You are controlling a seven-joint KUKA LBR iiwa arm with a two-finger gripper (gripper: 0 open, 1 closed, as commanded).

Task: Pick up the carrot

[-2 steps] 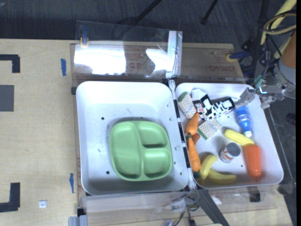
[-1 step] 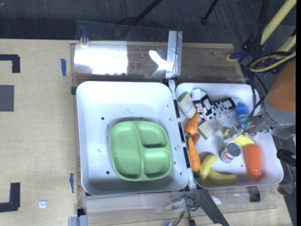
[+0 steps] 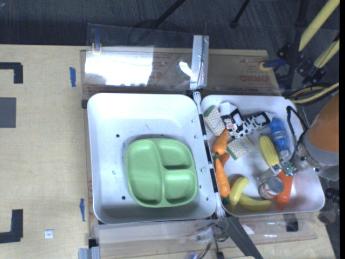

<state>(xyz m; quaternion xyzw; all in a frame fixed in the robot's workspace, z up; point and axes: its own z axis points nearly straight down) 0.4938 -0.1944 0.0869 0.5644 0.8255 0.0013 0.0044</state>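
We see the carrot (image 3: 221, 178), long and orange, just right of the green plate (image 3: 160, 171). The gripper (image 3: 285, 169) lies farther right; whether it is apart or together we cannot tell.

Cut off by the right edge: arm (image 3: 328, 136), only its orange band and grey wrist in frame. Fingers of gripper (image 3: 284, 171) too small and cluttered to judge. Lower end of carrot (image 3: 221, 178) tucked beside banana (image 3: 243, 194), partly hidden
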